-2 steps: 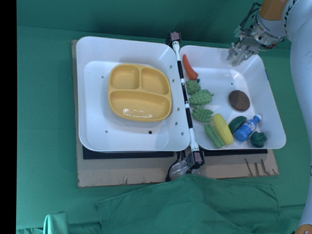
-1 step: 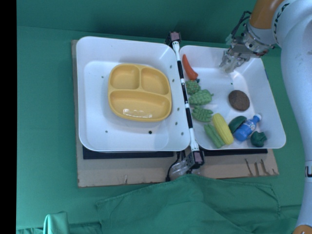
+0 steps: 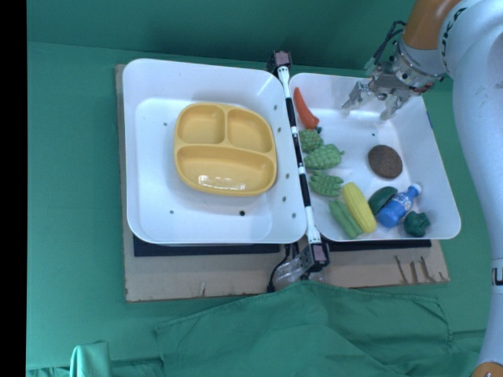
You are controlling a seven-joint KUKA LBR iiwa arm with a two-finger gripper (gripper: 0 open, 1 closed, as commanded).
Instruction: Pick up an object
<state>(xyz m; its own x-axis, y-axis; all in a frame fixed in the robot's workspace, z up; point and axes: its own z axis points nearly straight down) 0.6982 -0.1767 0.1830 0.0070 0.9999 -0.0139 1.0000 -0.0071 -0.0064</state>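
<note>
My gripper (image 3: 368, 106) hangs over the back of the right bin (image 3: 440, 181), its fingers spread open with nothing between them. Below it in that bin lie a brown round patty (image 3: 385, 161), an orange carrot (image 3: 305, 110), a yellow corn cob (image 3: 358, 206), a blue bottle (image 3: 398, 205), a dark green pepper (image 3: 382, 197) and a small green broccoli (image 3: 416, 224). Several bumpy green vegetables (image 3: 322, 158) lie along the bin's left wall. The patty sits a little in front of the gripper.
The left bin (image 3: 149, 195) holds a yellow divided plate (image 3: 225, 148). A black and white divider bar (image 3: 298, 151) runs between the bins. Green cloth covers the bench around them, with a folded piece (image 3: 314, 328) at the front.
</note>
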